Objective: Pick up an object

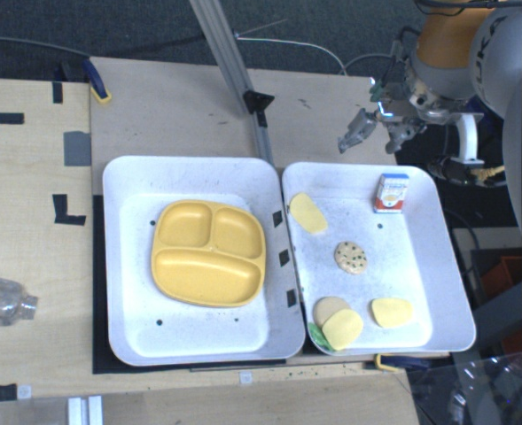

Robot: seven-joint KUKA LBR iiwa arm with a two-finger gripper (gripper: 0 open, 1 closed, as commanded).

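Hovering above the far rim of the right-hand shallow white bin, the two-finger pincer is hanging with its fingers spread wide and nothing between them, probably poised for a descent. Nearest it, the small red-and-white carton is standing upright in the bin's far corner, the likeliest target. Farther in, a pale yellow wedge, a round speckled cookie and two more yellow pieces are lying apart, leaving room for fingers. Beyond, the yellow divided plastic plate is sitting in the left white bin, and a clear plastic bottle is lying on the bench.
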